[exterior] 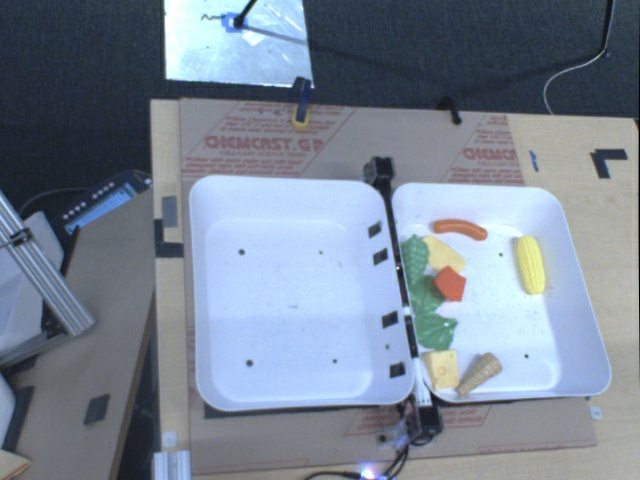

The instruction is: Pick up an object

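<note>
A brown cardboard sheet with red lettering (420,138) covers the wooden bench, and the two shallow white plastic bins sit on it side by side, their inner rims touching. The left white bin (290,298) has a bare floor with a few dark dots. The right white bin (500,338) holds all the toy food, most of it crowded along its left wall, next to the seam. Beyond the cardboard, a square silvery sheet (200,38) lies on the dark floor. Small black clips (380,257) run down the seam between the bins. Among the objects, a green leafy plastic piece (425,308) stretches along the left wall of the right bin, with a small orange-red block (450,285) lying against it. A yellow corn cob (530,264) lies apart, near the bin's right wall. An orange-red sausage (459,229) lies towards the far wall, just beyond a pale yellow wedge (445,255). At the near edge a yellow cheese-like chunk (441,369) sits just beside a tan ridged cone (480,371), which lies on its side.
</note>
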Robot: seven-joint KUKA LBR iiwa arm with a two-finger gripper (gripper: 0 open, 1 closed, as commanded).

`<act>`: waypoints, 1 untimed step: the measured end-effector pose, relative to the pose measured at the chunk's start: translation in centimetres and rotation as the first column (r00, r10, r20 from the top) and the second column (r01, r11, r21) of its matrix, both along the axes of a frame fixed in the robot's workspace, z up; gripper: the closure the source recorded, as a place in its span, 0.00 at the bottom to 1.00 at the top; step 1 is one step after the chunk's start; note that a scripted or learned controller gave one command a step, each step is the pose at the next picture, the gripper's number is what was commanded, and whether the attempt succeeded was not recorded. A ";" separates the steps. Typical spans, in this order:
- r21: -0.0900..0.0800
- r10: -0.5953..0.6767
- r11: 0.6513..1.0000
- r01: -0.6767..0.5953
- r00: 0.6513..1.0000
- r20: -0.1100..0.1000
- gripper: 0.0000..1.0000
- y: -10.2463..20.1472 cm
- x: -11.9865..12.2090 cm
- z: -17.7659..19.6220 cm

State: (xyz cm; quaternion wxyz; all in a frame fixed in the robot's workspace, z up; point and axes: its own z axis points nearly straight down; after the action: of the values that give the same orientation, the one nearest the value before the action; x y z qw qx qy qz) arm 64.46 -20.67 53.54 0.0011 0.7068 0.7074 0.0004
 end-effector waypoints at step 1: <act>0.000 0.004 1.000 -0.004 1.000 0.002 1.00 0.1 0.4 0.0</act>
State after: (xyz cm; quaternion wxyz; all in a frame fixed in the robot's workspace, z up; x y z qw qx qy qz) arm 64.87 -20.55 53.58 0.0018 0.7055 0.7087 0.0009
